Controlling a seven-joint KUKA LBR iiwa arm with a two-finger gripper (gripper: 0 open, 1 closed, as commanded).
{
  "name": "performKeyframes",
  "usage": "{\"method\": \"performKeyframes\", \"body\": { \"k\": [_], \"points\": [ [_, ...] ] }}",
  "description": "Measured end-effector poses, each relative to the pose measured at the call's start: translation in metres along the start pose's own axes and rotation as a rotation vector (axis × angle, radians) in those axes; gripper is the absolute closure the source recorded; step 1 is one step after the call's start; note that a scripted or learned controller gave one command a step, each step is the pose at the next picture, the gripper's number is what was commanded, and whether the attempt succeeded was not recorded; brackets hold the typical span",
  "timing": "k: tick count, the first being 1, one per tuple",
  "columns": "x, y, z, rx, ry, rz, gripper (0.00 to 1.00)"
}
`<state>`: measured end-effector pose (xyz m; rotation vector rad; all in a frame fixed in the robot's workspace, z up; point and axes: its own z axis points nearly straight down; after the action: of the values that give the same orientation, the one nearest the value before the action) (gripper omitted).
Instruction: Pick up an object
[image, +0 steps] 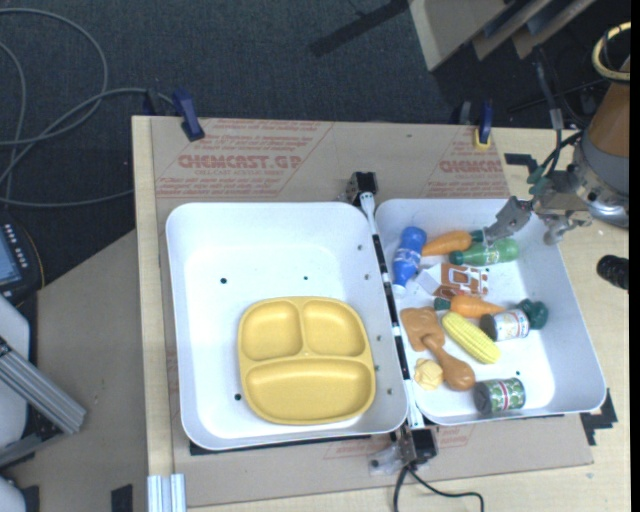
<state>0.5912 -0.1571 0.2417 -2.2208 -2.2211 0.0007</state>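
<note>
On your left, a white bin (190, 300) holds a yellow divided plate (303, 358). The right bin (570, 330) is crowded: a blue bottle (407, 254), a drumstick (436, 346), corn (470, 337), a carrot (446, 242), a green bottle (490, 252) and two cans (499, 395). The end effector (535, 212) hovers at that bin's far right corner, fingers spread, pinching nothing, just beside the green bottle.

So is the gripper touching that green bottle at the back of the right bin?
Cannot tell. In the camera view the gripper sits right over the near end of the green bottle, overlapping it, but from above no contact or gap shows plainly.
</note>
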Motion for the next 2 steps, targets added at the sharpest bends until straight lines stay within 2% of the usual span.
{"method": "performKeyframes", "body": {
  "k": [1, 2],
  "points": [
    [0.046, 0.063, 0.148, 0.007, 0.003, -0.006, 0.00],
    [0.039, 0.016, 0.155, 0.004, 0.001, 0.002, 0.00]
  ]
}}
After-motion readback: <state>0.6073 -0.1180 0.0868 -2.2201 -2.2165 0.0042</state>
